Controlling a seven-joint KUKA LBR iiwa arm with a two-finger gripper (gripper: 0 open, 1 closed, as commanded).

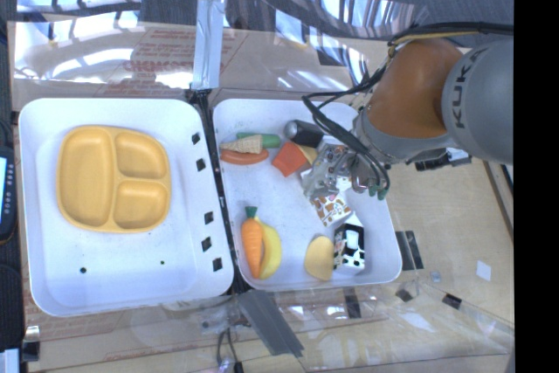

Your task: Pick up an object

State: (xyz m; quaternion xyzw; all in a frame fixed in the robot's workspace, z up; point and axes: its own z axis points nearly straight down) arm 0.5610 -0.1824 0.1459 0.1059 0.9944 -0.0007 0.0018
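- Left bin (35, 188): white, shallow, bearing a yellow divided plate (113, 177) with three compartments, set toward the upper left of the bin floor.
- Centre: black hinge strip (214, 188) running between the two bins, strip of grey tape (207, 44) standing up behind it against the brown cardboard backing (262, 57).
- Right bin (288, 223): white, crowded with toy food.
- Along the bin's upper row, left to right: a hot dog (244, 155) lying flat, a corn cob with green husk (258, 140) just behind it, an orange-red block (290, 159), a dark grey cylinder (303, 133) just above that block.
- Along the lower edge: a carrot (252, 243) with green top, lying on and beside a banana (272, 251); farther right a yellow lemon-like piece (320, 258) touching a black-and-white cow-patterned carton (350, 249).
- Between the two rows: a small patterned packet (331, 207), white with brown spots, lying directly under the tool.
- Gripper (334, 179): lowered into the right bin's upper right area, tip just above or touching the patterned packet, near the orange-red block; metallic clutter and black cables (336, 113) masking the tip, so spread and grasp impossible to tell.
- Far right: grey arm (485, 100) with orange band (412, 92), reaching in over the bin's right rim.
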